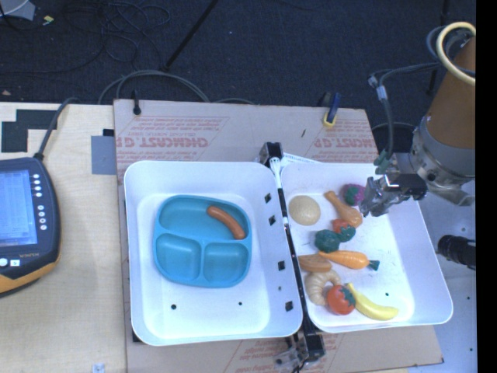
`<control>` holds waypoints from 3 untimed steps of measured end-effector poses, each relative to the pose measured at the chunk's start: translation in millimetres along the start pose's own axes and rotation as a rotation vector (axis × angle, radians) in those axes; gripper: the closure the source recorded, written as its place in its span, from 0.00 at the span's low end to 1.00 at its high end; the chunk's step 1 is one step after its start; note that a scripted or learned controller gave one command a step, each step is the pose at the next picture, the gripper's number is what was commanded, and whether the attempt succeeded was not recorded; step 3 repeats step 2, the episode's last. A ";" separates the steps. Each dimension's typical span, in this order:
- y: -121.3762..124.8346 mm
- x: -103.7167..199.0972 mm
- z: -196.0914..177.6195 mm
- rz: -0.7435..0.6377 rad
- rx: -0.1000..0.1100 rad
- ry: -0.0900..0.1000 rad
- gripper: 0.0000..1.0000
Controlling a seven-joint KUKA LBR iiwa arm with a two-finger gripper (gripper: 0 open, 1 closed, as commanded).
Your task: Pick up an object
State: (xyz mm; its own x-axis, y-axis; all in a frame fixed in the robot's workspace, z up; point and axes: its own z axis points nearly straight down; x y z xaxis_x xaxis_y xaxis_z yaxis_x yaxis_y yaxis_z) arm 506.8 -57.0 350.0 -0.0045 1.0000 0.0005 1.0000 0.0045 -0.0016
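Camera view from above the bench, nearest things first: a yellow plastic banana (pixel 374 308) lies at the near edge of my right shallow white bin (pixel 431 278), touching a red plastic tomato (pixel 340 300). Just behind them sit a pale tan curled shrimp-like toy (pixel 318 284), a brown bread-shaped piece (pixel 314 263), and an orange plastic carrot (pixel 347 259). Farther back come a dark green plastic broccoli (pixel 327 240), a cream egg-shaped toy (pixel 304 210), a tan plastic drumstick (pixel 342 207) and a purple-and-green toy (pixel 354 193).

In the left shallow white bin (pixel 147 208), a blue divided plastic plate (pixel 203 241) carries a brown plastic sausage (pixel 226 221) in its far section.

My hand (pixel 378 202) hangs over the far right part of the right bin, just beside the purple-and-green toy and the drumstick. Whether its fingers are spread or closed I cannot tell; nothing visibly sits between them.
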 end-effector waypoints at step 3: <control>-28.9 87.8 23.2 0.000 -0.014 0.003 1.00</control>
